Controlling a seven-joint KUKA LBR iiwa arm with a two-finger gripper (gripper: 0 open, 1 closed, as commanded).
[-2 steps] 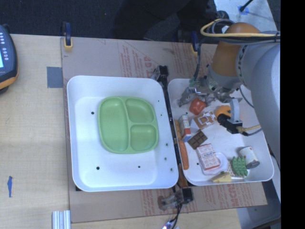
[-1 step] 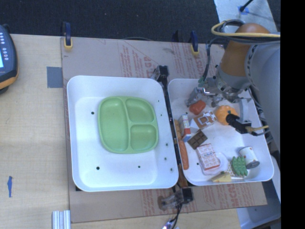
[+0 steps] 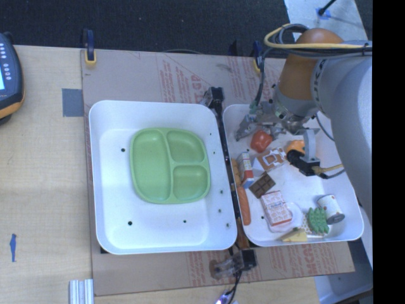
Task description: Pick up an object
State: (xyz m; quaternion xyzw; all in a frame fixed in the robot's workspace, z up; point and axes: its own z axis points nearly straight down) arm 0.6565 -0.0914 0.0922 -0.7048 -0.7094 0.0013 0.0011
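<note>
Yellow wedge (image 3: 292, 235), green toy (image 3: 316, 220) and small can (image 3: 330, 208) crowd the near edge of the right bin (image 3: 329, 183), with a pink-and-white packet (image 3: 276, 209) just beside them. Further in lie a brown square (image 3: 262, 184) and a carrot (image 3: 243, 211) along that bin's left wall, while the left bin (image 3: 114, 189) carries a green divided plate (image 3: 169, 165) at its middle. Toward the right bin's far edge sits a red ball (image 3: 261, 140), and right over its far side hangs the gripper (image 3: 266, 128), its fingers spread apart and not clamped on anything that I can see.
</note>
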